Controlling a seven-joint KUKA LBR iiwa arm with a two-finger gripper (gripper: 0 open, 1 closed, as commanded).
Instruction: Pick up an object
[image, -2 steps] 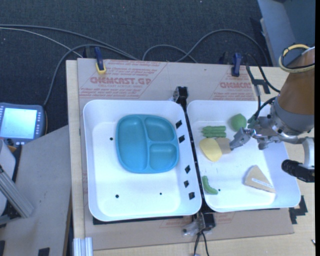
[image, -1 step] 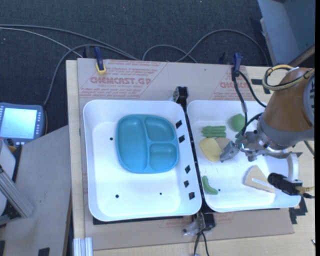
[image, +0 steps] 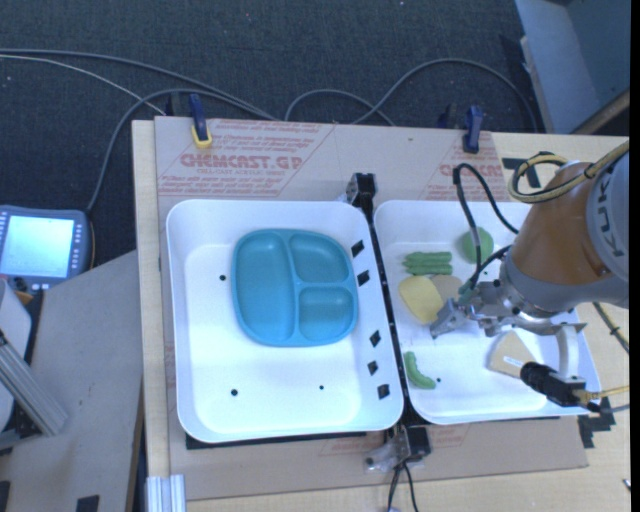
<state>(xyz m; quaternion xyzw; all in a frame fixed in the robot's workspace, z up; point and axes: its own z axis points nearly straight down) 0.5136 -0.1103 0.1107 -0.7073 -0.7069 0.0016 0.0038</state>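
**Yellow object (image: 419, 297) lies in the right bin, gripper just beside it**

The yellow object, a rounded pale-yellow lump, rests on the floor of the right bin (image: 470, 388), towards that bin's left side and about midway between its far and near walls. We see the gripper (image: 448, 320) low over the same bin, just to the right of the yellow object and slightly nearer; we cannot tell whether they touch. We cannot tell whether the tool stands wide or narrow, and we see nothing held in it. The arm (image: 556, 245), its orange band uppermost in our view, reaches in from the right and covers part of the right bin.

Just beyond the yellow object, on its far side, lies a dark green pea pod (image: 428, 262), set crosswise. Farther right, near the bin's far wall, we see a light green round piece (image: 474, 243), partly hidden by the arm. A small curved green piece (image: 418, 371) lies near the bin's left wall, on the near side, well apart from the yellow object.

The left bin (image: 200, 330) holds a blue divided plate (image: 294, 286) with three compartments, lying flat towards the far side. Both bins sit on a brown board (image: 250, 155) printed in red, and two blue clamps (image: 471, 128) grip its far edge
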